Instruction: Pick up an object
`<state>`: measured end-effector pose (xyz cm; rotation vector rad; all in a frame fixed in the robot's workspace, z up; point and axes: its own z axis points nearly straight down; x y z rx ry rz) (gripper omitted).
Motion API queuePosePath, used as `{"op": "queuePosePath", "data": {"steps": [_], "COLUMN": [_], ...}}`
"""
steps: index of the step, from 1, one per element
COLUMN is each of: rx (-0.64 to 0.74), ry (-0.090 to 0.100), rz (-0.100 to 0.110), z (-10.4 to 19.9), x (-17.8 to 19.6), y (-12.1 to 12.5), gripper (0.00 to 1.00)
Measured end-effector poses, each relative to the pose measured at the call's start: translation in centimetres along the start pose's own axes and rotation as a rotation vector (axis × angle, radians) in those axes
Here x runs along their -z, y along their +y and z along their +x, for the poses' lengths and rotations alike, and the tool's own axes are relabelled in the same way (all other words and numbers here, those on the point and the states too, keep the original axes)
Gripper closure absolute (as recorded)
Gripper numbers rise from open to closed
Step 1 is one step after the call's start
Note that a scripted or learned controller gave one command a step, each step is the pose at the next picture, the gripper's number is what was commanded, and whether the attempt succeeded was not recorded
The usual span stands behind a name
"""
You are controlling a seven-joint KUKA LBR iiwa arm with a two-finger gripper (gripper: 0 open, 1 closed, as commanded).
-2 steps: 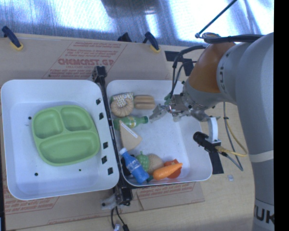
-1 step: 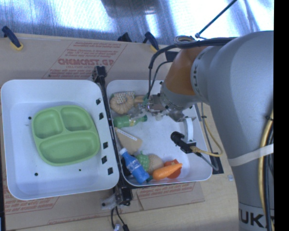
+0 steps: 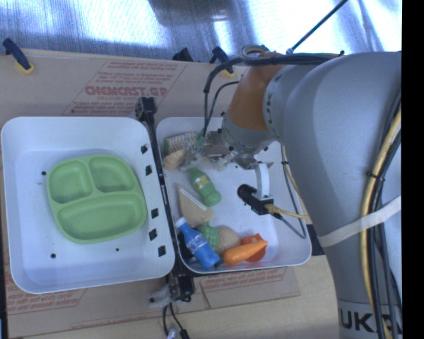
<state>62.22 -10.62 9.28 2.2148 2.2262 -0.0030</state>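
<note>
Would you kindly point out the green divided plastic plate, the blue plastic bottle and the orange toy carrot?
Green divided plastic plate (image 3: 95, 198): camera view, centre ridge.
Blue plastic bottle (image 3: 198, 246): camera view, body.
Orange toy carrot (image 3: 242, 252): camera view, mid-length.

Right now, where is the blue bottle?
The blue bottle lies in the right bin, near its front left corner, beside the divider, with the orange carrot toy just to its right.
</note>
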Motion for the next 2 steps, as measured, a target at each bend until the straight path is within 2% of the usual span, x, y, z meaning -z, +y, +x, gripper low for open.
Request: {"op": "queuePosePath", "data": {"steps": [1,2], "rx": [0.004,0.002], "ry": [0.002,0.003], "rz": [0.003,0.001], "z": [0.1,2.7], "x": [0.9,10.0], "y": [0.0,-3.8], "gripper": [1.0,1.0]}}
